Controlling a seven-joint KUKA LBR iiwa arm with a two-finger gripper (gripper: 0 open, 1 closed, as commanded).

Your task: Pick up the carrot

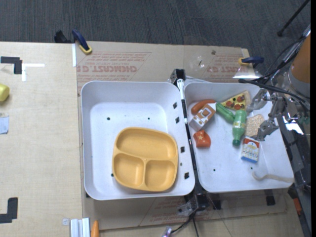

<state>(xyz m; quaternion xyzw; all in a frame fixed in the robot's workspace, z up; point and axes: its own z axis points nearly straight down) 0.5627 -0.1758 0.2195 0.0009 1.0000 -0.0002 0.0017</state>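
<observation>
The carrot (203,104) is a short orange-red stick lying in the right bin (222,174), at its far left corner, partly under a small orange-and-white carton (203,116). My gripper (262,115) hovers over the bin's right side, well to the right of the carrot. Its two fingers (257,100) are spread open, with nothing held between them. A tan cracker (252,125) lies on the bin floor below them.
Around the carrot lie a red tomato (201,139), a pizza slice (236,101), a green vegetable (224,112), a green bottle (239,126) and a small box (250,150). The left bin (98,102) holds a yellow divided plate (145,159).
</observation>
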